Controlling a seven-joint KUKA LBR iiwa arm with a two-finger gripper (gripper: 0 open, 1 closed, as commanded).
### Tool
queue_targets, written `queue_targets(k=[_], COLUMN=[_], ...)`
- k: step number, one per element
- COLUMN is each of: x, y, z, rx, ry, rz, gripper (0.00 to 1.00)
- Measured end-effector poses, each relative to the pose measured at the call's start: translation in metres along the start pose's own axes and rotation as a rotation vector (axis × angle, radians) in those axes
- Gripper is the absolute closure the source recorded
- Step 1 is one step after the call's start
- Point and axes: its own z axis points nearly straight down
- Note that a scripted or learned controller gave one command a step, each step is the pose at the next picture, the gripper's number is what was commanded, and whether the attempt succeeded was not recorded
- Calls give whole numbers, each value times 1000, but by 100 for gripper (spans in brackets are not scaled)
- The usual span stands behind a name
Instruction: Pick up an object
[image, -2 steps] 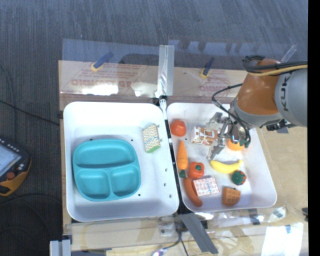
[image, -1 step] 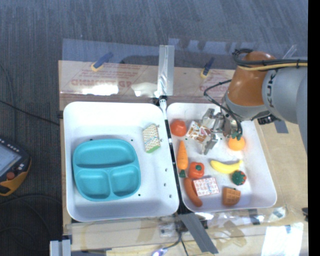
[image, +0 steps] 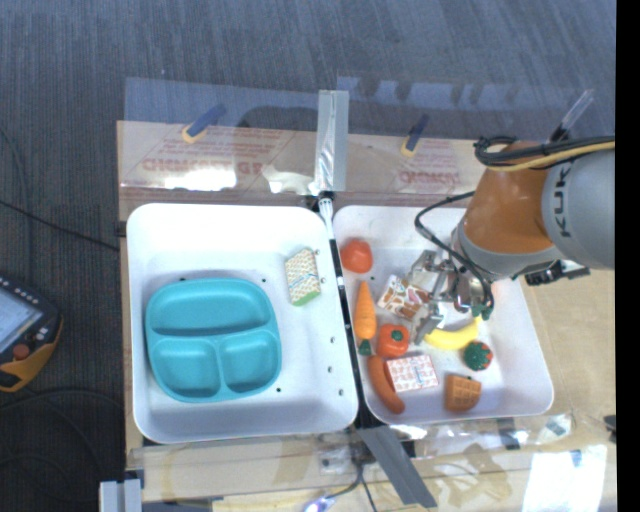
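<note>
Fingers (image: 437, 300) state: cannot tell. Banana (image: 452, 337) lies just below, patterned packet (image: 398, 296) beside; crowding risks a glancing, failed grasp.

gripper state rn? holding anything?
Two-finger gripper: cannot be told; it hangs low in the right white bin, over the toy food beside the yellow banana.
</note>
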Motion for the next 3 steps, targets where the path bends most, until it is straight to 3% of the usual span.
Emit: queue_targets(k=[1, 2, 3], x=[-3, 80, 78], y=[1, 1, -3], z=[-11, -30, -19], rx=[2, -2, -18], ry=[-7, 25, -27], rz=[-2, 206, 509], gripper=[100, 100, 100])
